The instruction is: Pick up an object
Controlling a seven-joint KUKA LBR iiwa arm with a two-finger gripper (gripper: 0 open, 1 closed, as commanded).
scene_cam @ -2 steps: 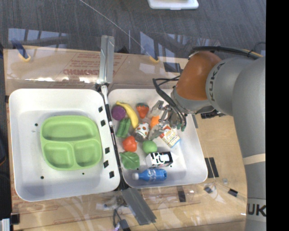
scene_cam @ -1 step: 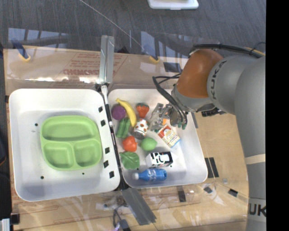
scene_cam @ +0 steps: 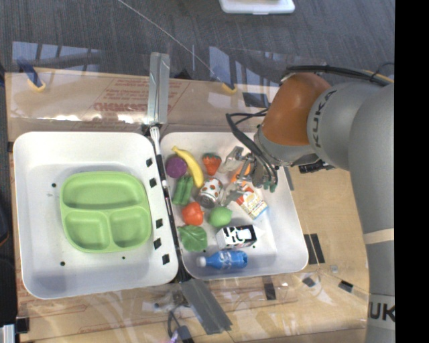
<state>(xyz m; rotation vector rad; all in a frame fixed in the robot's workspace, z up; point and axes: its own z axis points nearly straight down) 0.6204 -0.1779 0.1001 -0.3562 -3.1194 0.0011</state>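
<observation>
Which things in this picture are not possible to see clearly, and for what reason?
- Gripper, camera view: blurred against the clutter, so whether its fingers grasp anything is unclear.
- Item under the gripper, beside the small carton: partly covered by the gripper, so it cannot be identified.
- Print on the black-and-white object: too small to read.
- Arm: cut off by the right and lower edges.
- White object at the top: cut off by the upper edge.

1. The worktop point(scene_cam: 335, 201) is tan, under a clear plastic sheet point(scene_cam: 80, 90); black tape marks lie toward 4 o'clock.
2. Two white bins sit directly on it, touching: left bin point(scene_cam: 40, 268) at 9 o'clock; right bin point(scene_cam: 291, 248) near centre.
</observation>
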